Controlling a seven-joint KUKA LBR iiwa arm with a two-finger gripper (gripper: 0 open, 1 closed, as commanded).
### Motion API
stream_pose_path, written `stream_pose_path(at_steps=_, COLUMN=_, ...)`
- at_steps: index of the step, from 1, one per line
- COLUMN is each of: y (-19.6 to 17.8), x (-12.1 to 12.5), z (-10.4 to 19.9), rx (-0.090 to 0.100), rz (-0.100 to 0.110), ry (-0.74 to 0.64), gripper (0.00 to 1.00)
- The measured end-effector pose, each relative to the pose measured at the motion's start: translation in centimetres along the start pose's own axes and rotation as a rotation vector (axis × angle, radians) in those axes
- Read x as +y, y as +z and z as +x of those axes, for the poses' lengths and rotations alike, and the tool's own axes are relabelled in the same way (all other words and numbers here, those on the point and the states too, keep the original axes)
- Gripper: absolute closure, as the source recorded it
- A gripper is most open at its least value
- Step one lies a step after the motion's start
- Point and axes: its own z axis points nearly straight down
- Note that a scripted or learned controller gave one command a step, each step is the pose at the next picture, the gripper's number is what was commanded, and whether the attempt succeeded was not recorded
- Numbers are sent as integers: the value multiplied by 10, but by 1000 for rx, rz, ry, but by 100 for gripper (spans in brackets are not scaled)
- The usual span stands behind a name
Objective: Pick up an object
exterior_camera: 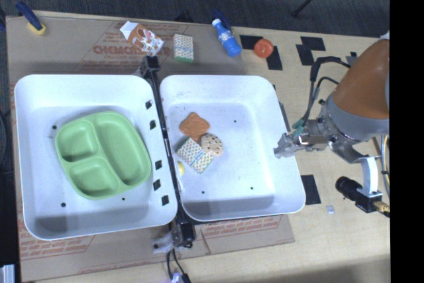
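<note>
Camera view looks down on the worktop (318,235) with two white bins side by side. Taking the right bin (262,103) as the landmark: three small objects lie together left of its middle. An orange-brown piece (194,123) sits at the top of the group, a round speckled cookie-like piece (212,143) lies just below and to its right, and a patterned packet (193,154) lies just left of the cookie, touching it. A small yellow item (180,169) sits against the bin's left wall, below the packet.

The gripper (286,146) hangs over the right bin's right rim, at about the height of the cookie-like piece, well apart from the group of objects, which lie to its left across bare bin floor. Nothing shows between its fingers; whether they are spread or closed, I cannot tell.

To the left of the right bin, the left bin (40,209) holds a green divided tray (103,154). Beyond the right bin's far rim, on the worktop, lie a blue bottle (227,39), an orange cap-like object (264,48), a small patterned packet (183,48) and a crumpled wrapper (141,38)
</note>
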Motion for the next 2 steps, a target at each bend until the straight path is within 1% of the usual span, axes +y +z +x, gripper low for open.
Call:
stream_pose_path(at_steps=1, y=7, x=-1, z=1, rx=1, rz=4, ry=0, gripper=100)
stream_pose_path(at_steps=2, y=4, x=0, z=1, rx=0, rz=1, ry=-1, gripper=100)
